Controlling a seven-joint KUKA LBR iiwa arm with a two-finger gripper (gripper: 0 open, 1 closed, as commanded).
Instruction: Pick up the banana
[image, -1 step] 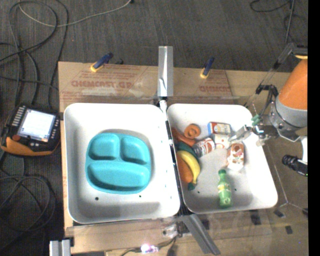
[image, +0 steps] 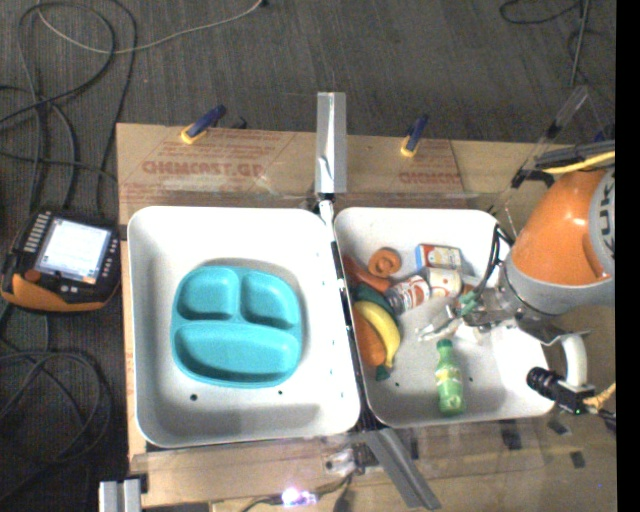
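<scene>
One banana (image: 383, 329) lies at the right bin's (image: 480, 400) left wall, long axis running up-down in view. Gripper (image: 447, 322) sits just right of it, jaws open, gripping nothing. Approach needed: leftward.

Yellow banana (image: 383, 332), curved, dark at the lower tip. Lying flat on the floor of the right bin (image: 500, 392), close against its left wall, roughly midway between the far and near edges. Running lengthwise from upper left to lower right, then bending back toward the near edge, outer curve facing the middle of the bin. Touching an orange piece along its left side. Not held, resting free.
</scene>
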